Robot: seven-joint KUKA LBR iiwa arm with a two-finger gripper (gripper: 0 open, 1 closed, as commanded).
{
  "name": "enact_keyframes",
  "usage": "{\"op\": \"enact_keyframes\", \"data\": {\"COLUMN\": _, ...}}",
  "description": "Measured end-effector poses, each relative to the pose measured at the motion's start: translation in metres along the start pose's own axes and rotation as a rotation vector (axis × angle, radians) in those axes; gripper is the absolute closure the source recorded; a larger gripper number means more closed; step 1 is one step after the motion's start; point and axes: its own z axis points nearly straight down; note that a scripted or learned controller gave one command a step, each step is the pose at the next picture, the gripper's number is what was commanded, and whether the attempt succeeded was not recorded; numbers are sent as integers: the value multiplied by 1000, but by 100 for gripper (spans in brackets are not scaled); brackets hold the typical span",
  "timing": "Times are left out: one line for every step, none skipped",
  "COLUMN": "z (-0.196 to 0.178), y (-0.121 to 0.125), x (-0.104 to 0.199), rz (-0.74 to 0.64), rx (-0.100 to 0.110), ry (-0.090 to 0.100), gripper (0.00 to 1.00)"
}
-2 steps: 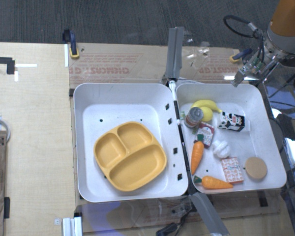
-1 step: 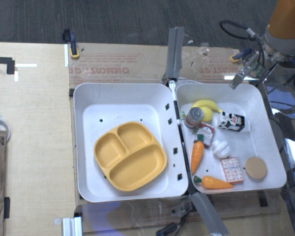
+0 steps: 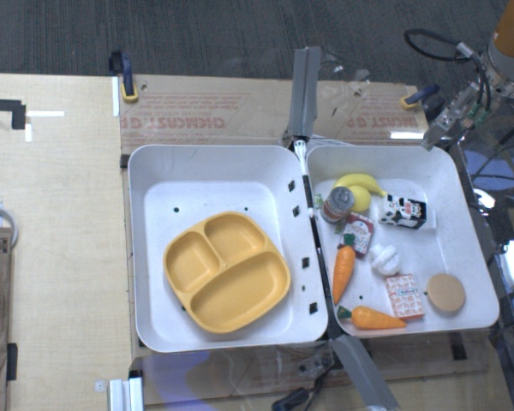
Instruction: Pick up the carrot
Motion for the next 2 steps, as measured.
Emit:
{"op": "enact_keyframes", "data": {"z": -59, "y": -21, "x": -5, "rz": -243, "rx": -1, "ry": 0, "gripper": 100}}
{"op": "enact_keyframes", "data": {"z": -5, "y": 0, "x": 2, "rz": -320, "rx": -1, "ry": 2, "gripper": 100}}
